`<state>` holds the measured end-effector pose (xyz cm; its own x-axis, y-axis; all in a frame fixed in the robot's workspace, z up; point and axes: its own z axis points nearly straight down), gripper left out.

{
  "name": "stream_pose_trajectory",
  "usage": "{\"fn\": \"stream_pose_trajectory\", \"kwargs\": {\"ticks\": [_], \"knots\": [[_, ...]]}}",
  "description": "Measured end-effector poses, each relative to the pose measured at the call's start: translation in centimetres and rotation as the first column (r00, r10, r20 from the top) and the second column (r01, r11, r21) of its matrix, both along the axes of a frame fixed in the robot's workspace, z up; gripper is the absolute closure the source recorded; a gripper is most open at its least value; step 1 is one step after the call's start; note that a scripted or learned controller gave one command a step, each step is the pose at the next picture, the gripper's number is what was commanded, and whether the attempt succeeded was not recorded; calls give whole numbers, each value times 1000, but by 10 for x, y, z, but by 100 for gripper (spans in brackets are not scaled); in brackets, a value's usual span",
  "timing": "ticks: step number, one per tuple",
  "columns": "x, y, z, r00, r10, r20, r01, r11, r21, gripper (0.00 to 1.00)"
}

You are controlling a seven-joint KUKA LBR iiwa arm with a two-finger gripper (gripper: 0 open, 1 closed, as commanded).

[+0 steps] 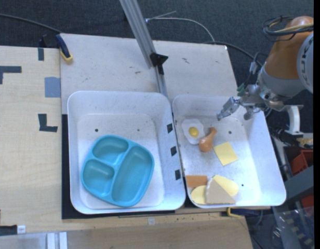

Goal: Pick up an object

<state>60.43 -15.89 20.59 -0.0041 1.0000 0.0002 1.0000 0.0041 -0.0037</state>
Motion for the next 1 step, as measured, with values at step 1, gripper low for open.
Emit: {"fn": "stream_pose_trajectory", "kwargs": {"ticks": [1], "knots": [[-57,29,-68,1000,-4,-9,4,1000,3,0]]}}
